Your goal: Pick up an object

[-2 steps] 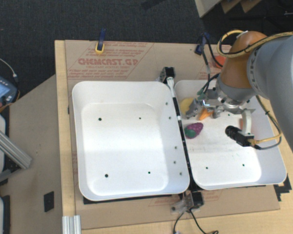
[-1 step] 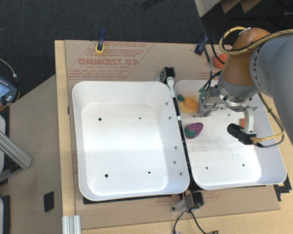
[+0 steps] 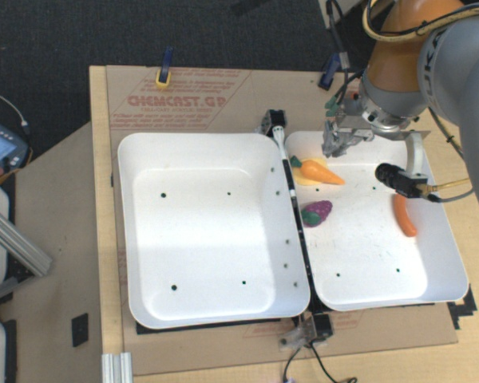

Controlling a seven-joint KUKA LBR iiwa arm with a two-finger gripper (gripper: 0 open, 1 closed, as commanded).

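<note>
My gripper (image 3: 335,147) hangs over the back of the right bin (image 3: 383,290), just above and slightly right of an orange carrot (image 3: 321,171) that lies near the bin's back left corner. A pale yellow piece (image 3: 302,179) peeks out under the carrot. A purple and green item (image 3: 315,212) lies in front of the carrot by the divider. An orange sausage-shaped object (image 3: 405,216) rests toward the right side. Nothing shows between the fingers.
The left bin (image 3: 203,294) sits beside the right one, with a black divider clip (image 3: 274,122) at the back between them. A black cylindrical part with a cable (image 3: 399,180) reaches over the right bin. Blue clamps (image 3: 165,66) hold the cardboard base.
</note>
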